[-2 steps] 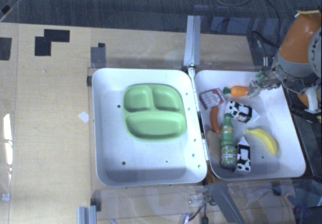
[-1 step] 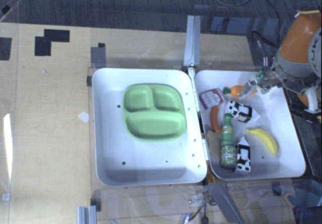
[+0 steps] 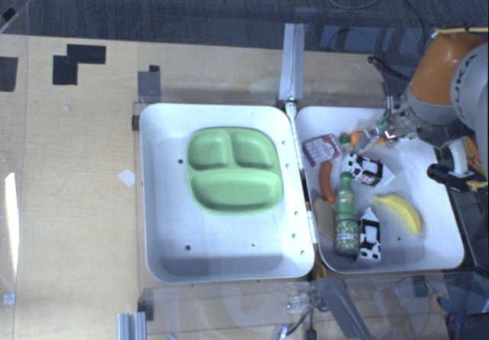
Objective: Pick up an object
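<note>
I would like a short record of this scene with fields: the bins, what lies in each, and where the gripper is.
left bin: holds a green divided tray, upside down or not I cannot tell
right bin: holds a green bottle, a banana, two black-and-white cartons, an orange sausage-like item, a small packet
gripper: over the far edge of the right bin
arm: reaches in from the right
held object: none visible between the fingers
</note>
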### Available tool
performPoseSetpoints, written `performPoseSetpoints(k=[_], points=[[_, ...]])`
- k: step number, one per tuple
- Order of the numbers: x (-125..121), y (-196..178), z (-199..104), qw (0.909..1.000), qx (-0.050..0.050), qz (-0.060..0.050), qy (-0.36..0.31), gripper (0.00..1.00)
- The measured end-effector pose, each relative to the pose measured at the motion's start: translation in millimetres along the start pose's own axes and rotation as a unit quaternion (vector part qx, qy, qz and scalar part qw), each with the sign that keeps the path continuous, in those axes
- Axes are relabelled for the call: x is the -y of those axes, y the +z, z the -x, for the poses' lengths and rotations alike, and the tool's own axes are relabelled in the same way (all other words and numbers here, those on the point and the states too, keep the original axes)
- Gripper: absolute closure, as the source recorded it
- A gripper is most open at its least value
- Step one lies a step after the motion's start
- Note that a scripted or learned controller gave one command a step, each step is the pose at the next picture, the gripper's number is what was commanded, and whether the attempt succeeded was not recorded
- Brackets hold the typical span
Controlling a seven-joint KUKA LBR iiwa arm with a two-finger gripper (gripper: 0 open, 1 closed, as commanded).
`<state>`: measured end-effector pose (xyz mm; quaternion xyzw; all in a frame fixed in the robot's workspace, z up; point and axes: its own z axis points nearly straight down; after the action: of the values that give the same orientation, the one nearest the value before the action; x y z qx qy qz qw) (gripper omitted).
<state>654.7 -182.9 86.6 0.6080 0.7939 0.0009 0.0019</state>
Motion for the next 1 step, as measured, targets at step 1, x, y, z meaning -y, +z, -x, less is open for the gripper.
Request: performPoseSetpoints(k=[1], points=[[-1.2,-8.6,-1.4,1.0,-0.001,-0.001,-0.002,1.0]])
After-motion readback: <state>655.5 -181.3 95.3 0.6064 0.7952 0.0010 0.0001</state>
